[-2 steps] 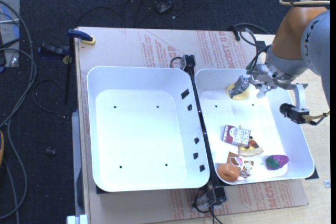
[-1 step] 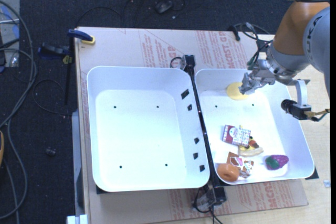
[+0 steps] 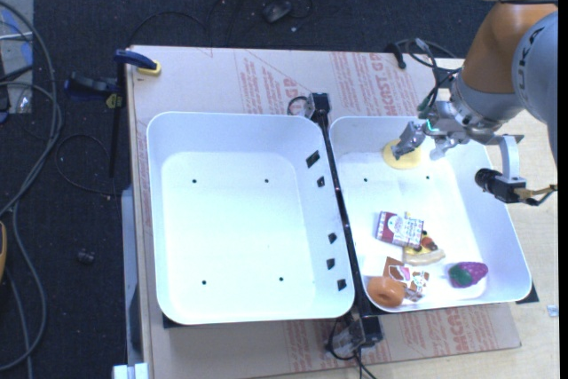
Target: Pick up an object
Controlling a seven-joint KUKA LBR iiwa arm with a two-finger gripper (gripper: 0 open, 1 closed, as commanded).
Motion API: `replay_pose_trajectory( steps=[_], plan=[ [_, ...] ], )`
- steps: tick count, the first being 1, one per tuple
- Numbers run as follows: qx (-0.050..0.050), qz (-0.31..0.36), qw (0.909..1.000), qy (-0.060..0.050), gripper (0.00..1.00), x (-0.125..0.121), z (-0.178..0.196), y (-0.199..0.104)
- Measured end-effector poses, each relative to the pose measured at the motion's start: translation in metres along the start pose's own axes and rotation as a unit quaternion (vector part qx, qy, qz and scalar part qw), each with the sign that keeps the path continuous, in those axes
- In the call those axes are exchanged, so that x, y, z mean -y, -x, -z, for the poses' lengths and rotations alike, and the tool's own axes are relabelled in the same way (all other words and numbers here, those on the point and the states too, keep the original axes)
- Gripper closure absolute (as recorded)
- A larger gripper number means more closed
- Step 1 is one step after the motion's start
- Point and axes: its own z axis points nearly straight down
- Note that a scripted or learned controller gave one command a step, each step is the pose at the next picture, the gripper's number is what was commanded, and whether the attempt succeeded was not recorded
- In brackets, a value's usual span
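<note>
My gripper (image 3: 424,145) hangs over the far part of the right bin (image 3: 497,222), its two fingers spread apart with nothing between them. A pale yellow round object (image 3: 399,158) lies on the bin floor just under and left of the left fingertip (image 3: 409,141); whether they touch I cannot tell. Nearer the front lie a red-and-white carton (image 3: 399,229), a yellow wedge (image 3: 425,256), a purple-and-green item (image 3: 468,273), an orange ball (image 3: 385,290) and a small red-and-white packet (image 3: 407,276).
The left bin (image 3: 177,280) sits beside the right one, a black divider strip (image 3: 335,209) between them. A blue-and-yellow clamp (image 3: 138,60) grips the board's far left corner. Cables trail over the dark floor to the left.
</note>
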Motion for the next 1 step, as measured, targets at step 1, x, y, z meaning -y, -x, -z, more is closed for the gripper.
replay_pose_trajectory(
  steps=[1],
  plan=[
    [0.000,-0.002,1.0000,-0.003,0.00,-0.0154,-0.0619,0.0535]
  ],
)
